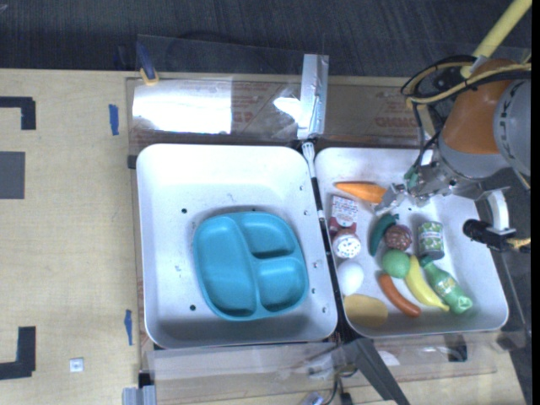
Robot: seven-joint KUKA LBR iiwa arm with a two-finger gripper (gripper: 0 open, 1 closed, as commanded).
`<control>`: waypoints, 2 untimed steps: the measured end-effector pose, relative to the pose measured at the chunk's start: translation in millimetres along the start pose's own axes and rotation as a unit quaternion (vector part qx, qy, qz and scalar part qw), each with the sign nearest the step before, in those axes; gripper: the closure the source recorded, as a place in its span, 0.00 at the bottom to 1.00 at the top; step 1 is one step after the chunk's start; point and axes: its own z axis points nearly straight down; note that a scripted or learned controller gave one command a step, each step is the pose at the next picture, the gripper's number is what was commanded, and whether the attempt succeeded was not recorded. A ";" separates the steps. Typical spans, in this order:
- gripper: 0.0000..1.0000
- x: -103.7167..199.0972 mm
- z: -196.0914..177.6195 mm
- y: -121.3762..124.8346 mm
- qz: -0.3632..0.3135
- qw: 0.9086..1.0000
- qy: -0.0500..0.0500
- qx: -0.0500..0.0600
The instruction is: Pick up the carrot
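Hand (403,191) is hovering at the carrot (360,191)'s right tip, upper part of the right bin (498,310); whether clenched or released, I cannot tell. A grab this near the tip is risking a slip.

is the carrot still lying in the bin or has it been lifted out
Lying in the bin. The carrot rests flat on the floor of the right bin near its top edge, with the gripper just beside its right end.
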 end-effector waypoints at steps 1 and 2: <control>0.00 52.1 10.4 56.0 0.016 1.000 -0.002 -0.005; 1.00 52.9 0.5 55.1 0.014 1.000 -0.002 -0.002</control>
